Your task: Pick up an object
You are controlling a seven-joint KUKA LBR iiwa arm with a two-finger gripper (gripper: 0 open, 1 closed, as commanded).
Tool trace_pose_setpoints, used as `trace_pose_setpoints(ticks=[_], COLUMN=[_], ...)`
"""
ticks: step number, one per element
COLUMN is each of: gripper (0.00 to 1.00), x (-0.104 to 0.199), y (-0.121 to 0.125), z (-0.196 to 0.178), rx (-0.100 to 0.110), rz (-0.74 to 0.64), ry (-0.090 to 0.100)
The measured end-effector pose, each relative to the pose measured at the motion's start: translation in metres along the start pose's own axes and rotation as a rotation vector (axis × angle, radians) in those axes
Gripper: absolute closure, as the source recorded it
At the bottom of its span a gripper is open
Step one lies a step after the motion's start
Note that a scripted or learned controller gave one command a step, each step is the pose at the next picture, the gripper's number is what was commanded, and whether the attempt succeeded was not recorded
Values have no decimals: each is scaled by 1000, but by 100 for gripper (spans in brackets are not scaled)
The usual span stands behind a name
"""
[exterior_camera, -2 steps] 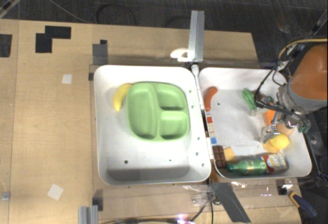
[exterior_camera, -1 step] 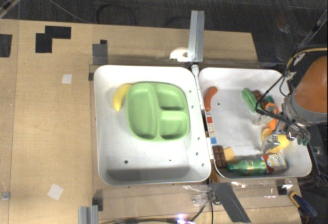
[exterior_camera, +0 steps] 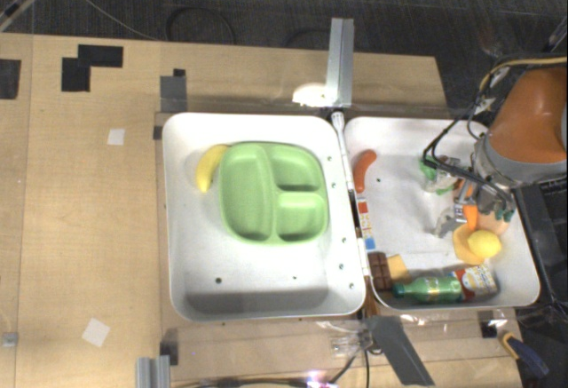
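Glossy white bins (exterior_camera: 257,302) hold round lemon (exterior_camera: 482,245).

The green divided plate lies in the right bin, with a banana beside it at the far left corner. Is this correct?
Not quite. The camera view shows the green divided plate in the left bin, not the right bin. The rest holds: the banana lies beside it, toward the far left corner.
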State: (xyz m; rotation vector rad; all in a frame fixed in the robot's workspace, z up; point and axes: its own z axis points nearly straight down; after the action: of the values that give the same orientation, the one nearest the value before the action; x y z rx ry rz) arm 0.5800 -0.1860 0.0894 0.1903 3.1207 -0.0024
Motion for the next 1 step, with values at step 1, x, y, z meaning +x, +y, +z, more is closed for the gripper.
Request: trace_pose_setpoints(ticks=[1], gripper=[0], x=[11], y=[6], z=[0], rx=[1], rz=[84], ry=[-1])
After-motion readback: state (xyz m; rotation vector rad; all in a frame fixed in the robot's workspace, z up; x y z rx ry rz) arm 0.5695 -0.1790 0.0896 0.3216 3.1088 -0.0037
